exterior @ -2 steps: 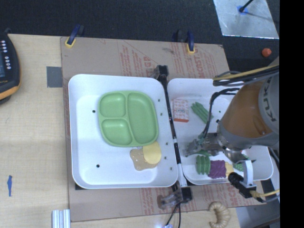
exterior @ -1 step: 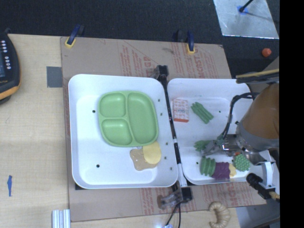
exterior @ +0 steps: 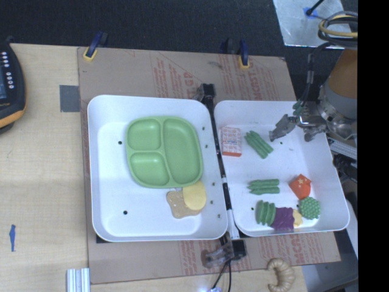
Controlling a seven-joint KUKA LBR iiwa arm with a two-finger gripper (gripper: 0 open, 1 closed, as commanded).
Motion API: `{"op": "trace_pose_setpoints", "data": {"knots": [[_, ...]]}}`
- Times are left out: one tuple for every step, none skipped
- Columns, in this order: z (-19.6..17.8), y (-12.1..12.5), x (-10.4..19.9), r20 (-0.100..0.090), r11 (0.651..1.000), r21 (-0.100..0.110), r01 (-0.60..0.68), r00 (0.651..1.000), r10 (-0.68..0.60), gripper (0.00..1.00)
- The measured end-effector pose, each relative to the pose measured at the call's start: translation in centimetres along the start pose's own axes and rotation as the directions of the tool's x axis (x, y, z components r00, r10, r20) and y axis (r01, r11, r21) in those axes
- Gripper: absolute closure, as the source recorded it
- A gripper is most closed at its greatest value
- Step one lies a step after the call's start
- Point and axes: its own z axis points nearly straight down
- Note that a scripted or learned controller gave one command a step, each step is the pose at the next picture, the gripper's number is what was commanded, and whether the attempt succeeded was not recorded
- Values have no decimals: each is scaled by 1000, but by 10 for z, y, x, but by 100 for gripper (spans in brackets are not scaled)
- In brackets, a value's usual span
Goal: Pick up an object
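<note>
Nothing sits between the jaws of the gripper, which are spread apart above the right bin; next, descend onto the bean pod nearby.

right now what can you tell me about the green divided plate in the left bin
The green divided plate is a pale green tray, plastic by its look, with rounded corners and three compartments: two smaller ones on the left, one long one on the right. All three look bare. It lies flat, slightly turned, in the upper middle of the left bin. Just below its lower right corner sit a yellow round piece and a tan piece, close to its rim or touching it.
</note>
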Motion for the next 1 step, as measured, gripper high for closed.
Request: {"op": "trace_pose_setpoints", "data": {"knots": [[51,-26,-58,-4,1000,25,-8,1000,9,0]]}}
